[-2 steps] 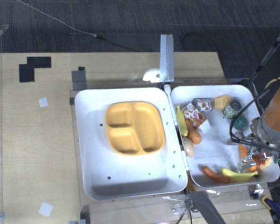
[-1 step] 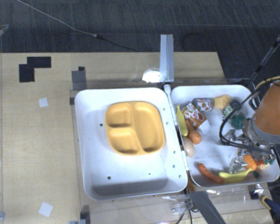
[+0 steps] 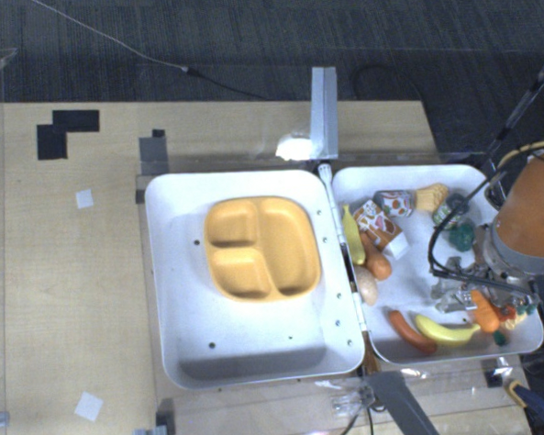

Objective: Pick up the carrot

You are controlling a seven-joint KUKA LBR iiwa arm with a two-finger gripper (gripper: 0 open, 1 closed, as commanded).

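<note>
the gripper (image 3: 460,294) hangs low over the right bin (image 3: 418,355), its metal fingers just left of the carrot (image 3: 486,311), which lies near the bin's right wall beside a banana (image 3: 447,331); whether the jaws are open or closed cannot be told. a yellow sectioned tray (image 3: 260,248) sits in the left bin (image 3: 180,291)

The table (image 3: 66,298) is viewed from one fixed camera overhead, tilted slightly. Both bins are framed at moderate range, the arm (image 3: 534,219) entering from 3 o'clock.
</note>
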